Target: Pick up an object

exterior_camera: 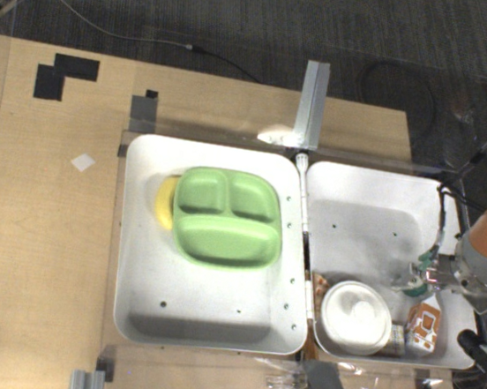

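Right bin [359, 195]: a white bowl [356, 316] sits at its near edge, with an orange-and-white packet [423, 327] just beside it on the arm's side. The hand [425, 277] hangs above the packet, near the bin's right wall; whether its fingers are open or closed cannot be told. Left bin [192, 316]: a green divided plate [225, 216] lies over a yellow item [164, 204]. Both bins rest on the wooden surface [34, 233].
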Controlling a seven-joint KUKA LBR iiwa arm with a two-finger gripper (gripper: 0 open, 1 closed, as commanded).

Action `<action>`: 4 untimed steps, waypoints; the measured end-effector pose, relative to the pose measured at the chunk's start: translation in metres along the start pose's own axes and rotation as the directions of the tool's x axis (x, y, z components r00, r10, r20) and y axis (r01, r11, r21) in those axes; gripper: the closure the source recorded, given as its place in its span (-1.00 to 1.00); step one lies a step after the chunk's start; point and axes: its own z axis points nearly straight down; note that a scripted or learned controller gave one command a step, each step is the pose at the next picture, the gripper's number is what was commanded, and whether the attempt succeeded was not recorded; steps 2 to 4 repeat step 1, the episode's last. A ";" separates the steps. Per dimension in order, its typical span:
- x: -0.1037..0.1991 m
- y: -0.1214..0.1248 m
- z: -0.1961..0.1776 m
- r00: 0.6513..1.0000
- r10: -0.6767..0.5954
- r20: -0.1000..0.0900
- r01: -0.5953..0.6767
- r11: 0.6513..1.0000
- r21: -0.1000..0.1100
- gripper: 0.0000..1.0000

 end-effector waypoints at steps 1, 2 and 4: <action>0.078 -0.015 -0.137 0.997 0.080 -0.002 -0.080 0.997 0.008 1.00; 0.078 -0.015 -0.137 0.997 0.080 -0.002 -0.080 0.997 0.008 1.00; 0.078 -0.015 -0.137 0.997 0.080 -0.002 -0.080 0.997 0.008 1.00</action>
